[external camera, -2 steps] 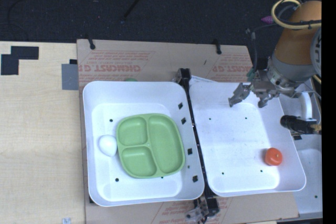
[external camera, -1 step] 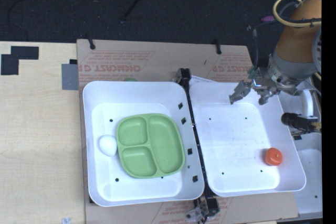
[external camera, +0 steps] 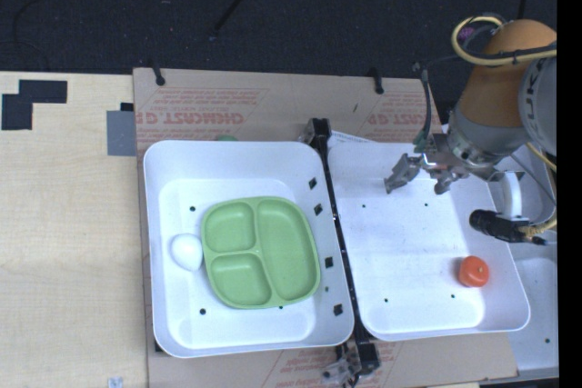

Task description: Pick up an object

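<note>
Over the right bin (external camera: 382, 323), near its far edge, the end effector (external camera: 421, 177) hangs with its two fingers spread apart and nothing between them, so it is released and carrying nothing. Its grey arm with the orange band (external camera: 509, 59) comes in across the bin's far right corner.

Three things could serve as the object to pick up. A small orange object (external camera: 473, 272) sits in the right bin close to its right wall, toward the near corner, well apart from the end effector. In the left bin (external camera: 173, 168), a green divided plate (external camera: 261, 251) lies flat across the middle, and a white egg-shaped object (external camera: 186, 251) rests touching the plate's left edge, near the bin's left wall.

The end effector is above bare bin floor, so a straight descent from where it hangs would likely close on nothing. The orange object looks like the closest candidate, yet its place beside the wall leaves little room for a finger on that side, and a finger could strike the wall or nudge the piece away. It also seems rounded, so it may roll or squirt out under an off-centre pinch. The plate lies flat and broad, probably too wide to grip except at its rim.
</note>
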Robot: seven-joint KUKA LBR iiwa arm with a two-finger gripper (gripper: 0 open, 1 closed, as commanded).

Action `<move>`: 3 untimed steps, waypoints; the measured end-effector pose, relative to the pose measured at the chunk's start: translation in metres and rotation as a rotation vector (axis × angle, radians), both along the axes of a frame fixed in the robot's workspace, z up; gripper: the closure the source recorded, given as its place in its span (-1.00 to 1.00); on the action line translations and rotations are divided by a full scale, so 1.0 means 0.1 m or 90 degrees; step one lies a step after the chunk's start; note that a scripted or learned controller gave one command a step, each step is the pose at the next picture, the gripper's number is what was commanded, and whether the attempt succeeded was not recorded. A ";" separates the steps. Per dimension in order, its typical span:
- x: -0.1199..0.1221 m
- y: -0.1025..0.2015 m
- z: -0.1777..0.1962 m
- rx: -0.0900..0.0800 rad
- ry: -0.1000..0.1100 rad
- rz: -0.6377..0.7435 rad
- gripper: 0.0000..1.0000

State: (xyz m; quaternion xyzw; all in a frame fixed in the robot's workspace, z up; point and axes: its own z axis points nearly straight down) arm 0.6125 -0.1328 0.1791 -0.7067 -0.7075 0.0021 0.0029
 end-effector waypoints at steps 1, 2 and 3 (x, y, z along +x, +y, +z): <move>-0.02 0.05 -0.64 0.000 0.001 -0.001 -1.00; -0.02 0.07 -0.93 0.000 -0.001 -0.001 -1.00; -0.02 0.06 -0.82 0.000 -0.002 -0.003 1.00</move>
